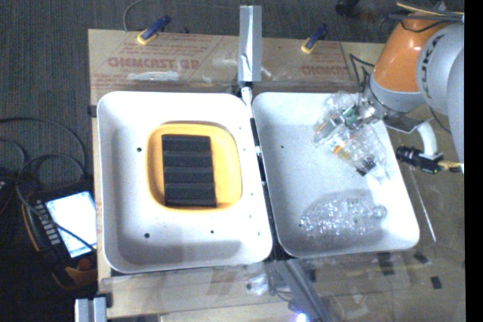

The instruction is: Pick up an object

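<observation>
While tool (349,133) hovers, crinkled clear bottle (341,216) lies below, apart

Two white bins sit side by side. The left bin (121,185) holds a yellow tray with a black ribbed insert (189,170). In the right bin (290,162), the gripper (351,133) hangs near the far right corner; a clear crinkled plastic object (343,216) lies near the front wall.

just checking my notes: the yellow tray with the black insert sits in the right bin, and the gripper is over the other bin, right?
Not quite. The camera view shows the yellow tray in the left bin; the gripper is over the right bin.
</observation>
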Robot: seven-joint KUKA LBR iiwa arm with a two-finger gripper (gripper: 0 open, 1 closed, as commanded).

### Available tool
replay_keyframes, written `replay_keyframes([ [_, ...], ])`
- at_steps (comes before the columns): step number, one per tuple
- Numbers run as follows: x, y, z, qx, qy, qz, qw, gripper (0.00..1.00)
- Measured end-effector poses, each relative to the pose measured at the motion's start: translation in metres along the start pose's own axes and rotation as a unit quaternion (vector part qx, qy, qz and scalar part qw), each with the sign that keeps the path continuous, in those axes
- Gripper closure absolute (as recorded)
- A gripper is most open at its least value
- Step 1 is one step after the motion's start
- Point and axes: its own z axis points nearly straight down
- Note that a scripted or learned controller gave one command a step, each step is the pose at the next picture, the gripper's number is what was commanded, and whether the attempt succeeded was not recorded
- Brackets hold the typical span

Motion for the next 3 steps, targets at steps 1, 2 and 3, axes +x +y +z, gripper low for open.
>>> replay_keyframes([
  [1,-0.008,-0.002,0.0,-0.004,0.001,-0.056,0.9984,0.0],
  [2,-0.037,0.022,0.003,0.011,0.019,-0.016,0.9996,0.0],
  [3,-0.033,0.007,0.002,-0.002,0.005,-0.093,0.9956,0.0],
])
